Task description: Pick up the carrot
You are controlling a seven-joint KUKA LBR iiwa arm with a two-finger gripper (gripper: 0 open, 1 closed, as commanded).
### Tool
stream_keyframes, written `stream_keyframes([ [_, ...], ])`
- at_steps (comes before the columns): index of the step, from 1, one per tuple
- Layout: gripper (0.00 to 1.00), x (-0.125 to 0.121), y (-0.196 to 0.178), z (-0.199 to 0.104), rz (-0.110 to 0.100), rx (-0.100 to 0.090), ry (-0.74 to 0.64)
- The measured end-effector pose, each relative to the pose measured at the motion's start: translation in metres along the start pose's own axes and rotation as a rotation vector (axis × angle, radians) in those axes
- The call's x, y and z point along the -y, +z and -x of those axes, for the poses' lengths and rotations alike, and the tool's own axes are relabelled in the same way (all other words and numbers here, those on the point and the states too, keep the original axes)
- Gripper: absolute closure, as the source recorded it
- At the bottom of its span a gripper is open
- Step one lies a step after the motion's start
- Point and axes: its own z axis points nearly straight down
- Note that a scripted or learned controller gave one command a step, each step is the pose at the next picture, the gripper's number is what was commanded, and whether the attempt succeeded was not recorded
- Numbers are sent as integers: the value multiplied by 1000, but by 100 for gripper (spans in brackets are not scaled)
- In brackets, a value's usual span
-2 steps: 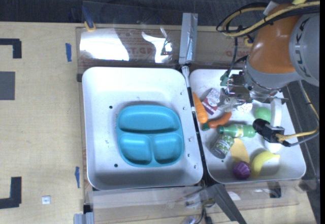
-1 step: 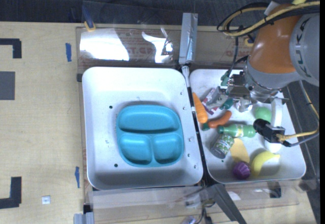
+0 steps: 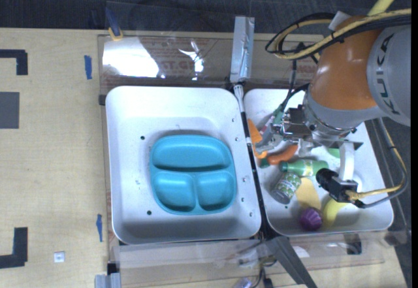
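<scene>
A grey robot arm (image 3: 353, 78) with an orange band reaches in from the right and hangs over the right-hand white bin (image 3: 382, 215), its hand (image 3: 281, 133) lowered among a jumble of toy food near that bin's left wall. The carrot (image 3: 256, 140), an orange sliver, lies along that wall just left of the hand, with orange pieces crowded under and beside the metal parts; whether the hand touches it cannot be made out, and whether the hand is open or closed cannot be told from here, since the wrist and cables mask the tips.

The clutter explains the cautious posture: a green bottle (image 3: 305, 168) lies just on the near side of the hand, a small tin can (image 3: 286, 187) sits beside it, and yellow pieces (image 3: 311, 195) and a purple one (image 3: 311, 217) fill the near corner, leaving little room to close on a thin object pinned against a wall.

The left bin (image 3: 130, 110) holds a blue divided tray (image 3: 192, 172), well apart from the action.

By the look of it, the pick is at the approach-or-grasp stage, the carrot not yet lifted clear. The wall and neighbouring toys are the likely spoilers.
</scene>
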Motion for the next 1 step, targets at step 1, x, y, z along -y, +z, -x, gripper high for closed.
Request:
stream_keyframes([
  [1,0,-10,43,46,-2,1,-200],
])
